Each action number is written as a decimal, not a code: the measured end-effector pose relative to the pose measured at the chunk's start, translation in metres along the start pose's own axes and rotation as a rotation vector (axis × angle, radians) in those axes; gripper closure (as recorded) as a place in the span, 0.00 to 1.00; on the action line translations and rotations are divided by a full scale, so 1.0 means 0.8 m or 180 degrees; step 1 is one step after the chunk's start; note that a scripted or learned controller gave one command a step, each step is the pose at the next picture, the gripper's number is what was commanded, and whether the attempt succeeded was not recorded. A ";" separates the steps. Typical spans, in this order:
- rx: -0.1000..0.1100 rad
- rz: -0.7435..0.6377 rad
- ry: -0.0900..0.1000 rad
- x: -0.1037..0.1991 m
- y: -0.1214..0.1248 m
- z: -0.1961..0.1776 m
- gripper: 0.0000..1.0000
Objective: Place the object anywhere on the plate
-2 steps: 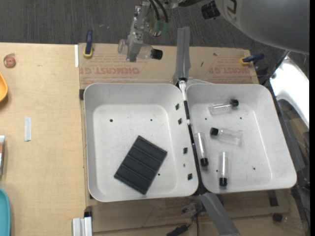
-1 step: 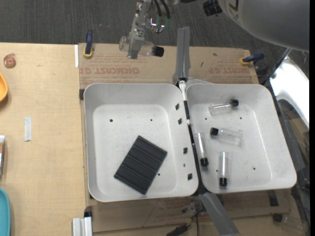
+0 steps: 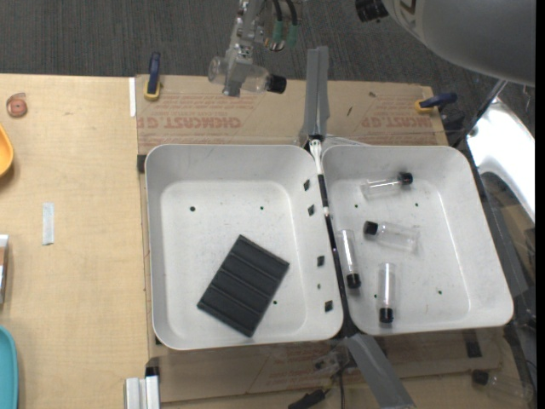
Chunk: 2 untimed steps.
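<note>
The claw (image 3: pixel 238 71) is gripping a clear, black-capped plastic vial (image 3: pixel 255 80) beyond the shallow white bin (image 3: pixel 163 228) holding a black ribbed plate (image 3: pixel 244 284).

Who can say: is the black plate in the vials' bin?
No, the black plate lies in the left bin; the four vials lie in the right bin.
</note>
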<state>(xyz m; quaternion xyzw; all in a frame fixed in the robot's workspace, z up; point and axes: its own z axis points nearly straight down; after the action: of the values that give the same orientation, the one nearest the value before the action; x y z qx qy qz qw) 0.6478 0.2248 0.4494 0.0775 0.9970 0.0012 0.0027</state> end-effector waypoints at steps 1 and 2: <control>-0.0004 0.0015 -0.0007 -0.003 -0.002 -0.011 1.00; -0.0007 0.0028 -0.0014 -0.005 -0.003 -0.022 1.00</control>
<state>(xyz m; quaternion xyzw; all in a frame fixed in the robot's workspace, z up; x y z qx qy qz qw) 0.6511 0.2219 0.4667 0.0820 0.9966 0.0021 0.0050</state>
